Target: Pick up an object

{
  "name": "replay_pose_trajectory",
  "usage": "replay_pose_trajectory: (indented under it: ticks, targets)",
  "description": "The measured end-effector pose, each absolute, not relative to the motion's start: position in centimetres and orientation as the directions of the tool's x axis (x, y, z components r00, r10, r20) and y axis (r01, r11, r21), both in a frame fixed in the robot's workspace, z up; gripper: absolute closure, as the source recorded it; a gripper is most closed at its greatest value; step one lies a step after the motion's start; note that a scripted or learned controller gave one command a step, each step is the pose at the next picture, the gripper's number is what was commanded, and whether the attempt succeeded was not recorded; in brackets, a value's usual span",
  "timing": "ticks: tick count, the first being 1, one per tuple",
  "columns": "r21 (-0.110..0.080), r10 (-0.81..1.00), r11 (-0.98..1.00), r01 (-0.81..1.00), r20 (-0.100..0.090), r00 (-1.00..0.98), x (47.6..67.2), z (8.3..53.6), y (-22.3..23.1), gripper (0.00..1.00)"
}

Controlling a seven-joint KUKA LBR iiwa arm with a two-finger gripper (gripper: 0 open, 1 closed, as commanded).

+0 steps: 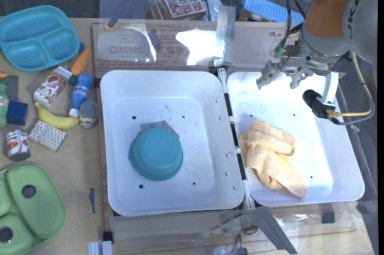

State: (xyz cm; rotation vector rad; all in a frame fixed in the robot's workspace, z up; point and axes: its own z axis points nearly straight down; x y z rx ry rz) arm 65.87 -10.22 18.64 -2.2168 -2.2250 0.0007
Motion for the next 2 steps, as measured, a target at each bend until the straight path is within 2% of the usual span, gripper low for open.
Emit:
replay_pose_trajectory:
  ticks: [1,2]
  targets:
    - [0.002,0.989,0.148,0.989,0.0,-0.148,61.3,9.3,-9.9,0.0]
    - [0.006,0.984,0.178,0.984,-0.004,-0.178,53.0,8.8,-15.0,0.0]
